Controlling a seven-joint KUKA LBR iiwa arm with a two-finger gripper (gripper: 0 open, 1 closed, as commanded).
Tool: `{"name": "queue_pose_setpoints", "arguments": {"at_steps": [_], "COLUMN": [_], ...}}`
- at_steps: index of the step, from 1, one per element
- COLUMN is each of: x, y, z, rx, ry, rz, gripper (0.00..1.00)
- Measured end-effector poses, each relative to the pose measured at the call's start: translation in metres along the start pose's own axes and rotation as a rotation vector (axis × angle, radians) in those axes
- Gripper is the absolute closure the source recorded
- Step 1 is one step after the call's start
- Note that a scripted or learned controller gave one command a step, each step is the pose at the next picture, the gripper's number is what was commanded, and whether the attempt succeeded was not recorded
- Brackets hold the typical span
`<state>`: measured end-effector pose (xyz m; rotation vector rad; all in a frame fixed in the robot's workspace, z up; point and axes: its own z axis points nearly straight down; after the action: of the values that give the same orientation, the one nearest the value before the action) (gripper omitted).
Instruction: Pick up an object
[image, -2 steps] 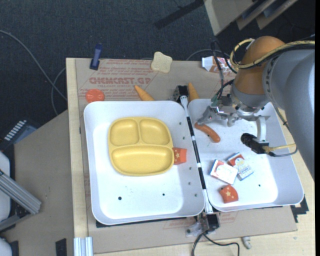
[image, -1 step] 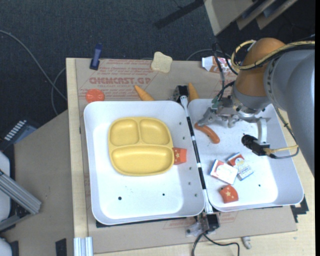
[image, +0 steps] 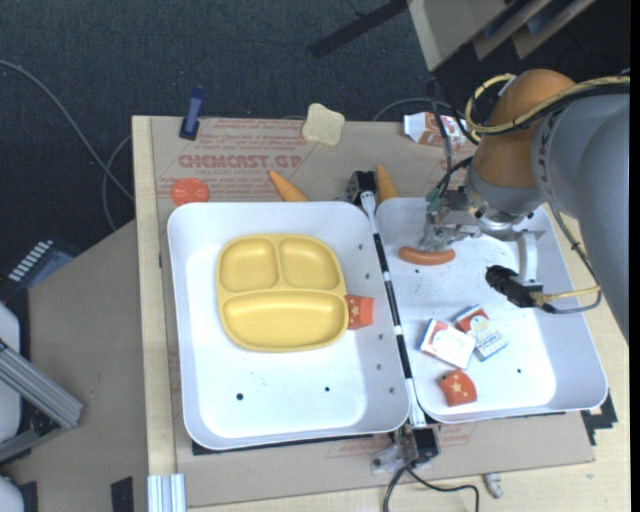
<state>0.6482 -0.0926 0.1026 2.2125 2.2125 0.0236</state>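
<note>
Camera view puts the gripper low over the far left corner of the right bin, directly above the hot dog. That sausage-shaped piece lies flat on the bin floor with its long axis running left to right across my screen, roughly parallel to the bin's far wall. From the slant I get, the gripper sits just behind and over the hot dog's right half, so the piece lies below and slightly toward me from it. Whether the fingers are wide or narrow I cannot tell, since the wrist hardware blurs together with the dark cabling there, and nothing lets me claim a hold on anything.

My judgement is that the coming move turns on closing across the short width of the hot dog, not along its length, so the closing direction should run near to far. The cartons and the red block lie well apart, nearer to me, and the yellow tray rests in the left bin
</note>
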Motion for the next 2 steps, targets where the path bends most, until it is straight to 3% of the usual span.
{"name": "queue_pose_setpoints", "arguments": {"at_steps": [1, 2], "x": [0.000, -0.005], "y": [0.000, 0.018], "z": [0.000, 0.018], "rx": [0.001, 0.018], "ry": [0.000, -0.002], "rz": [0.000, -0.001], "gripper": [0.00, 0.00]}}
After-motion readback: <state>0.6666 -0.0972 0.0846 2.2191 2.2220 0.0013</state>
